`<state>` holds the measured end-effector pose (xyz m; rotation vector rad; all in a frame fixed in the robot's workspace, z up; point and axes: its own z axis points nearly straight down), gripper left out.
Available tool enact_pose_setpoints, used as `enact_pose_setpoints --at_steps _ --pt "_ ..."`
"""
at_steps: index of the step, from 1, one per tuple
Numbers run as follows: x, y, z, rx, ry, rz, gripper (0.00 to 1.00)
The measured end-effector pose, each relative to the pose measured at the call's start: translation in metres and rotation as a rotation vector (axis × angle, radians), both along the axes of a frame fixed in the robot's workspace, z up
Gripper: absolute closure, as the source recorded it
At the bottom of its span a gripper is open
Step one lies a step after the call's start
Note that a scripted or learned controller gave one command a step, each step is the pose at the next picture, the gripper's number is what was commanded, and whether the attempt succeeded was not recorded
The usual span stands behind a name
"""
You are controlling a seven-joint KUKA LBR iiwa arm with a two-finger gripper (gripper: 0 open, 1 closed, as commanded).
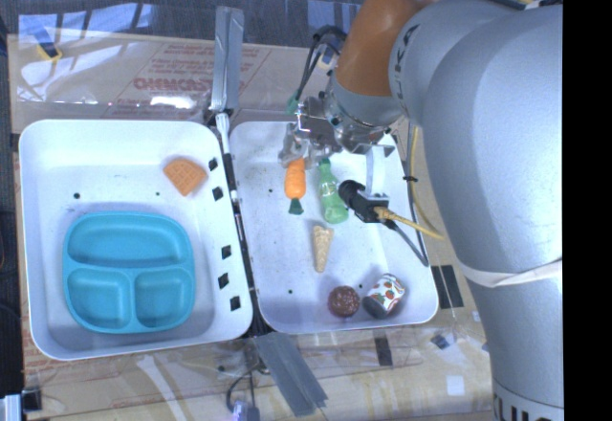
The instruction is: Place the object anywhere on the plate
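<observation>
Tabletop [124,60]: brown board with red print, under glossy clear film. Directly on it: two shallow white bins, side by side, rims meeting along one seam: left bin [57,161], right bin [273,276]. Grey strip [228,55] at far end of seam; second grey strip [292,373], slanted, at near end.

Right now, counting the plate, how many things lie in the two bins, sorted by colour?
Orange: 2, the carrot and the waffle piece
Green: 1, the bottle
Beige: 1, the cone
Brown: 1, the ball
Red and white: 1, the can
Blue: 1, the plate
Total: 7
</observation>
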<state>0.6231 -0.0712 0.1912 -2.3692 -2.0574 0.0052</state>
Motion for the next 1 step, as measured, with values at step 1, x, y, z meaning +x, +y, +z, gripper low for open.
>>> enact_pose_setpoints --at_steps 1 --pt "0.0022 0.0889 0.0240 0.000 -0.003 0.152 1.00"
